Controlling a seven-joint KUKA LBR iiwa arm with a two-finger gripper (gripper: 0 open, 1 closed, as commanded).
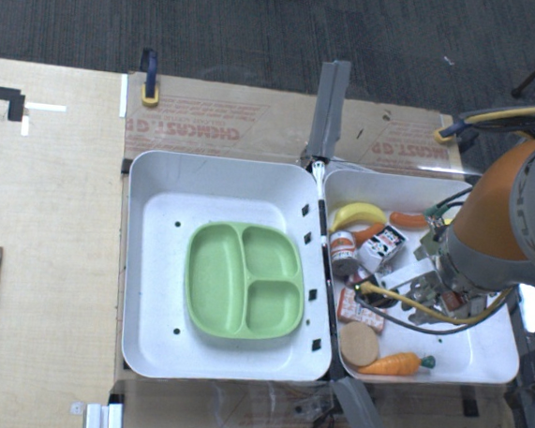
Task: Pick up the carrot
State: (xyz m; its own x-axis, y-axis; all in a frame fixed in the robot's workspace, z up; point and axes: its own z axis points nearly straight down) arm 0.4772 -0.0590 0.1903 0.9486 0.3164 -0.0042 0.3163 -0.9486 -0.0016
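Camera view showed a pale bench (47, 159) with cardboard (229, 120) printed CHEMCAST GP, two bins (135, 271), a green tray (242, 281). Gripper (429, 294) hung over clutter, its grip impossible to tell. Carrot (389, 364) lay at the right bin's near edge.

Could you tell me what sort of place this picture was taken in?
Most likely a robotics lab bench set up for picking trials. A grey and orange arm reaches over two white bins; one holds a green tray, the other toy food such as a carrot and banana. Clamps hold cardboard behind.
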